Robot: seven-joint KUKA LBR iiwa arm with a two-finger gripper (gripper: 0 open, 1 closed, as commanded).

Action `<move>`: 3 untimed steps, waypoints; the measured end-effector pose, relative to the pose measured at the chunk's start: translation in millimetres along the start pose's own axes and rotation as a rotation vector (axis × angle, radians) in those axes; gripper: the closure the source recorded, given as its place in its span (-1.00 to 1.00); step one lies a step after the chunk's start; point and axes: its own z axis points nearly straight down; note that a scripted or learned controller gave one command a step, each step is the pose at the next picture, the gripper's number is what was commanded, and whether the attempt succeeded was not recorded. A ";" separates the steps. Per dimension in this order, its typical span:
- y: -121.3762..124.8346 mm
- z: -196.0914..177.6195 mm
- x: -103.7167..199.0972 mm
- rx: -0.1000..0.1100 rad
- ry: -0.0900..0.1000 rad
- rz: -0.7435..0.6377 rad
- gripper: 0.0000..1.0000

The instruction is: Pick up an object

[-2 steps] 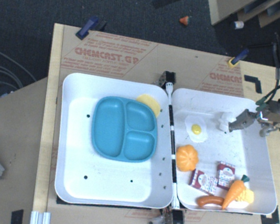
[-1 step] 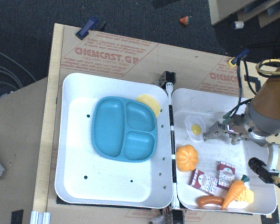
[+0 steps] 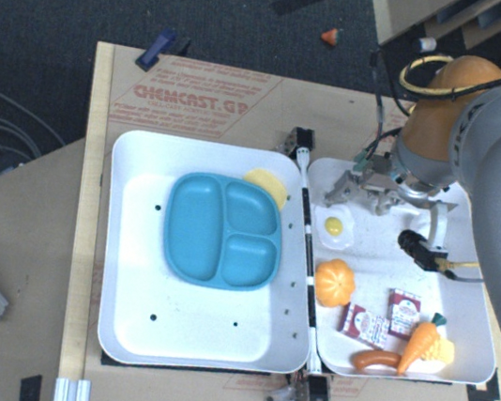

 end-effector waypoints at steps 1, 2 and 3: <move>-87.2 -0.7 -1.0 0.000 0.000 0.002 -1.00; -154.8 -0.7 -19.8 -0.001 0.000 0.002 -1.00; -188.4 0.5 -5.5 0.003 0.000 0.003 -1.00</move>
